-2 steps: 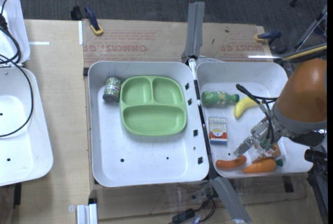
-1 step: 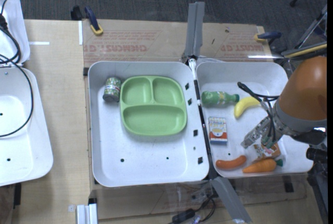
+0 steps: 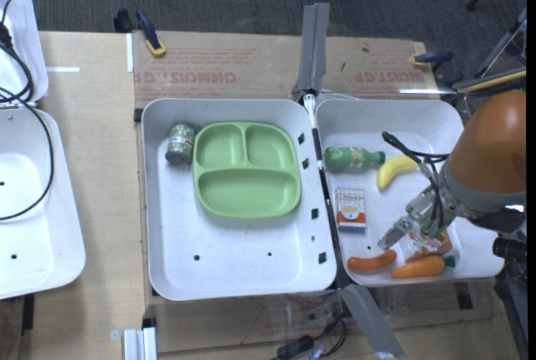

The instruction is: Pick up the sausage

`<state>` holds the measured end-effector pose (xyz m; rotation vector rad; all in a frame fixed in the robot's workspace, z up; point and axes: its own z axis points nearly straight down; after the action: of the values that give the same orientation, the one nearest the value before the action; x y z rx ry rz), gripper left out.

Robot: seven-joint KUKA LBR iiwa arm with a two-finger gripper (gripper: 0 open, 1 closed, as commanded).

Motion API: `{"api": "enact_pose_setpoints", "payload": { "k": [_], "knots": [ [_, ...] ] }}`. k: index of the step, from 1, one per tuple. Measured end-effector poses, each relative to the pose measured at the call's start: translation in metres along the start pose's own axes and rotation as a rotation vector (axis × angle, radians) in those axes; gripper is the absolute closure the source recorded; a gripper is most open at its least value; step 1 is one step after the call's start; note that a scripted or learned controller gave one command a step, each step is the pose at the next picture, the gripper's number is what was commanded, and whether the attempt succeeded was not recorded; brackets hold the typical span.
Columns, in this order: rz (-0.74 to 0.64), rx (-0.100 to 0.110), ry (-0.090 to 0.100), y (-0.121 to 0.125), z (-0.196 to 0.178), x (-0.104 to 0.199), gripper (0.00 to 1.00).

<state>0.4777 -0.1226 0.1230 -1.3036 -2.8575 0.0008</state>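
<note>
Overhead slanted view of two shallow white bins side by side on a wooden bench

Left bin (image 3: 167, 266), centre of the frame: green divided plate (image 3: 247, 168) lying flat in the upper half; small can (image 3: 179, 142) just beside the plate's upper left corner

Right bin (image 3: 368, 111), right of centre: green bottle (image 3: 353, 156) lying on its side near the upper left of the bin; yellow banana (image 3: 395, 169) just right of the bottle; small printed box (image 3: 350, 208) below the bottle, near the bin's middle; sausage (image 3: 371, 262), reddish orange, lying roughly level along the lower edge of the bin, left of an orange carrot (image 3: 418, 267) with a green tip; the two nearly end to end

Grey arm with orange band (image 3: 500, 145) entering from the right edge of the frame, over the right bin; gripper (image 3: 400, 231) reaching down and left from it, poised just above and to the right of the sausage, above the carrot's left end; nothing seen between the fingers; fingers too small and cluttered to judge how far apart, so opening cannot be told

Blue and yellow clamps (image 3: 148, 32) at the upper edge of the bench; further white tub (image 3: 33, 208) with black cable at the far left of the frame
</note>
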Motion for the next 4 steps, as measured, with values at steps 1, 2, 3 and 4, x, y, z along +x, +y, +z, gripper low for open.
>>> {"api": "enact_pose_setpoints", "payload": {
  "k": [1,2,3,4],
  "knots": [
    [-0.021,0.000,0.001,-0.011,0.032,-0.012,0.00],
    [-0.048,0.000,-0.001,-0.019,0.027,-0.021,0.00],
    [-0.125,-0.002,-0.002,0.033,-0.069,0.037,0.00],
    [-0.279,-0.001,-0.003,-0.010,-0.103,-0.012,0.00]
  ]
}}
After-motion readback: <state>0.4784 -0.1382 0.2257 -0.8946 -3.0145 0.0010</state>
